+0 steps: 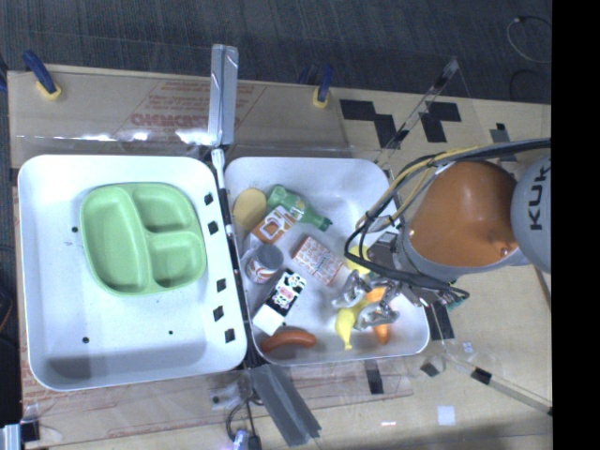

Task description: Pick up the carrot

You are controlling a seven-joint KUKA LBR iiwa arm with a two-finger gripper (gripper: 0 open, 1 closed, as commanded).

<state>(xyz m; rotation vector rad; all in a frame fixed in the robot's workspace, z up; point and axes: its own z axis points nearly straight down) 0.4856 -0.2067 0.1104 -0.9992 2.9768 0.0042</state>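
Carrot (379, 319) sits low in the right bin's (309, 170) near-right corner, beside a banana (346, 325) — your gripper (371, 302) is right over it. Grip state: can't tell. Lift not yet done.

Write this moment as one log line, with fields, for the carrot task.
phase: at carrot | gripper: low in right bin, near corner | carrot: orange, beside banana | hold: not confirmed
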